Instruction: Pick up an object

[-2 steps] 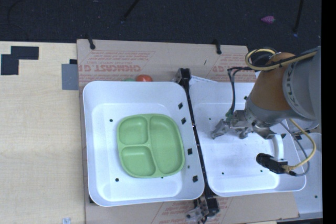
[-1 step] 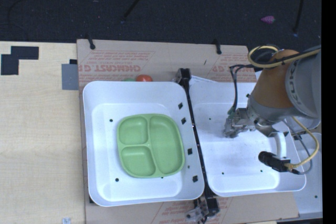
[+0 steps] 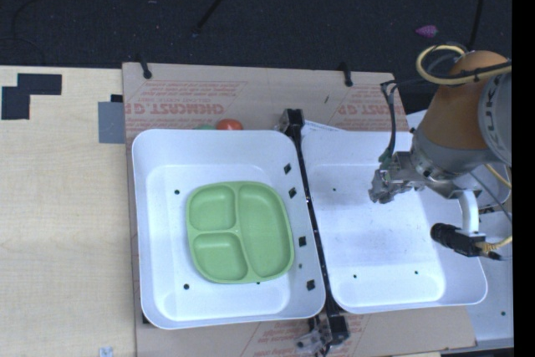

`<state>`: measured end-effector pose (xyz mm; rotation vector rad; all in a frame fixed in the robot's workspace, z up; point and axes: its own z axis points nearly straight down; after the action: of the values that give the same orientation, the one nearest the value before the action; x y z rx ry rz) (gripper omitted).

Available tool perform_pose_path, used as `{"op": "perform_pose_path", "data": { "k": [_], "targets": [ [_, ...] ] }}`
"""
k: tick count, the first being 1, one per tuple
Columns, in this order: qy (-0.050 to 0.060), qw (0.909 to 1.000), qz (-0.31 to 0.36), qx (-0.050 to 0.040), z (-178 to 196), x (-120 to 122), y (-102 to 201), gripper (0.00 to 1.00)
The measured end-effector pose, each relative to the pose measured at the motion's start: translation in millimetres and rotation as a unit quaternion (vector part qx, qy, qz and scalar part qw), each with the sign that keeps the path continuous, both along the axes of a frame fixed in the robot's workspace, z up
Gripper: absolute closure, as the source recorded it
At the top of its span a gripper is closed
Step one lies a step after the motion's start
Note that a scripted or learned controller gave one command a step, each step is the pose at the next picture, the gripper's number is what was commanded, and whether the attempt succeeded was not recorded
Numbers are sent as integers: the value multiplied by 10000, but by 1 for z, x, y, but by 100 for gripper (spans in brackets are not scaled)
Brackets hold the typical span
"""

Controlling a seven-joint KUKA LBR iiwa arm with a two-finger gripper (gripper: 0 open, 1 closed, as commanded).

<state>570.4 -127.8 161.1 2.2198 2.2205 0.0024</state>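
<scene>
Even overhead light leaves the white bins (image 3: pixel 159 180) bright, nearly glaring; toward twelve o'clock the background stays dim, focus slightly soft.

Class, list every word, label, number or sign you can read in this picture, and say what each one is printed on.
Red print on the cardboard sheet behind the bins, left part: appears upside down and mirrored, too blurred to read with confidence.
Red print on the same sheet, right part near the arm: partly cut off, not readable.
Red print on the cardboard's front edge, below the bins: too small and blurred to read.

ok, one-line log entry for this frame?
hand: over right bin, nothing seen held | green plate: left bin | stage: no pick yet
</scene>
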Motion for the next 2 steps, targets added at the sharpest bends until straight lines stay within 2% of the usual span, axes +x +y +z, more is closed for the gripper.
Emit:
{"op": "perform_pose_path", "data": {
  "k": [1,2],
  "targets": [
    [1,10000,-15,-3,47,-2,-10,100],
    [12,10000,-2,2,64,-1,-11,100]
  ]
}}
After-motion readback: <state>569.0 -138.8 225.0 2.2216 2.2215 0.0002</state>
